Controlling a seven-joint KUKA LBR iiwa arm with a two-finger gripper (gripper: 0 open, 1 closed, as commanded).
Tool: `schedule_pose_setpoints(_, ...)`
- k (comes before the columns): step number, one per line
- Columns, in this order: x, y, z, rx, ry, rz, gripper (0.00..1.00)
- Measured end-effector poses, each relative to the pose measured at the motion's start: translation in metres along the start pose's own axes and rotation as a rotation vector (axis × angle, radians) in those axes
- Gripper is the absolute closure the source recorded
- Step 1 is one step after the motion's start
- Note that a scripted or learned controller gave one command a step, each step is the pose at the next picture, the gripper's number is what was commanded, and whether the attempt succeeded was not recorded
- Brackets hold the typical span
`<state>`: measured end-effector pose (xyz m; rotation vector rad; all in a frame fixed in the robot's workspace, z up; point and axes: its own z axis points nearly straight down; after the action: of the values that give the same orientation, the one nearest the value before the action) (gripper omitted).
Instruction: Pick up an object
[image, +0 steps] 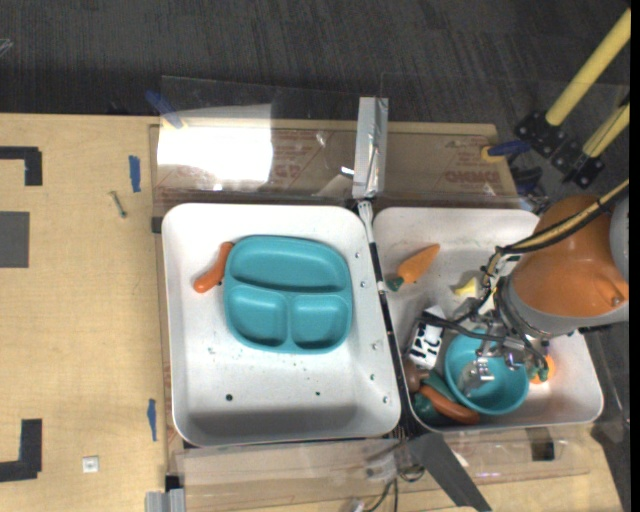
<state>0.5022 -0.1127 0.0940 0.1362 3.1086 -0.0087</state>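
Risk: my pincer (487, 368) hangs in the teal bowl (487, 378), right bin (580, 395); I judge it could close on the rim, tip the bowl, or slip.
Pincer state: cannot tell.
Object: bowl directly under the pincer; black-and-white item (427, 342) just beside; carrot (418, 262) apart.

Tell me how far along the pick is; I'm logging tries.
Done: the arm has reached into the right bin, and the gripper sits over the teal bowl. In hand: nothing visibly held. Left: grasping and lifting; the teal tray and carrot lie untouched.
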Motion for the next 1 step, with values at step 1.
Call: schedule_pose_setpoints(1,-0.0724,-0.0027,0.0056,-0.004,0.014,-0.039,0.0)
